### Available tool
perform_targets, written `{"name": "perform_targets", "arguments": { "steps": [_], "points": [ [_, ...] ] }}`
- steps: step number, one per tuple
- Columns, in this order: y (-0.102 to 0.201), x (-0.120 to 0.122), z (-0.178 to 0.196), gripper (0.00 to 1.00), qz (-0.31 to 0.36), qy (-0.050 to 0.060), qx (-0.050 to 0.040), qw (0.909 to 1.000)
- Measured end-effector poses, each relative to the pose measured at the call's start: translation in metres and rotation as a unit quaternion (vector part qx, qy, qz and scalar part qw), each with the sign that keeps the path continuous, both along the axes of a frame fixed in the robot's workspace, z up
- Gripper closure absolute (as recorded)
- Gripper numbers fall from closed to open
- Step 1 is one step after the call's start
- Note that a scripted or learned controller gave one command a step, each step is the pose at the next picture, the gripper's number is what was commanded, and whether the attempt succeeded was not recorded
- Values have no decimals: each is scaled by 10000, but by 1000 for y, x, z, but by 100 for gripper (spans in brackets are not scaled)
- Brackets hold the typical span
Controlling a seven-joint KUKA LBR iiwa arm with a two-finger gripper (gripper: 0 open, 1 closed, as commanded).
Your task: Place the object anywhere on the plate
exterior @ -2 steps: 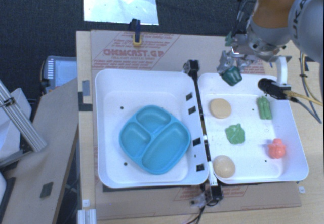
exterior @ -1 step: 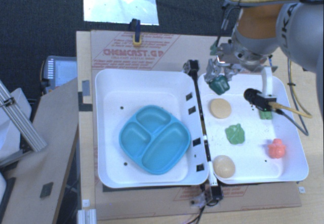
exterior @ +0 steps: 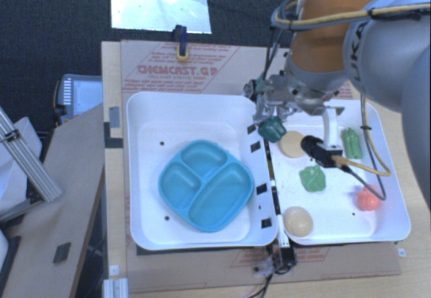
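Object: a small dark teal lump (exterior: 273, 131), smooth and rounded, hanging directly beneath the gripper (exterior: 272, 116); whether the gripper is clamped on it cannot be told. Below-left of the gripper lies the glossy blue three-compartment plastic plate (exterior: 206, 185).

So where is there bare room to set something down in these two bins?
The blue three-compartment plate has nothing on it, and bare white floor of the left bin borders it toward the far wall. The right bin is crowded: tool with teal object, tan disc, green pieces, orange piece, cream ball.
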State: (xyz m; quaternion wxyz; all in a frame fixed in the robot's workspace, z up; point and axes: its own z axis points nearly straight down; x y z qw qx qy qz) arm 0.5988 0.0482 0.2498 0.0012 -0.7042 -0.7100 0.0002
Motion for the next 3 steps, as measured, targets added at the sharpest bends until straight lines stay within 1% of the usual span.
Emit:
{"name": "perform_targets", "arguments": {
  "steps": [1, 2, 3],
  "points": [
    [38, -27, 1, 100, 2, -3, 0, 10000],
    [79, -48, -2, 100, 3, -1, -1, 10000],
    [77, -47, -2, 0, -25, -9, -5, 10000]
  ]
}}
